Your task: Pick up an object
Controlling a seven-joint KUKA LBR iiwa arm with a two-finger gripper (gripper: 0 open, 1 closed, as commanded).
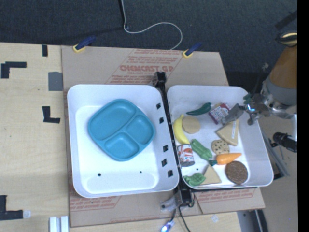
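Right now the grey arm's jaws [240, 111] hang over the right white bin [260, 174], just above a pale cheese wedge [230, 132]; whether they grip anything, I cannot tell. A blue divided plate [120, 128] fills the left bin [77, 129].

Even, bright overhead light — soft shadows inside the two shallow white bins [77, 129]; the picture is slightly soft and grainy throughout.
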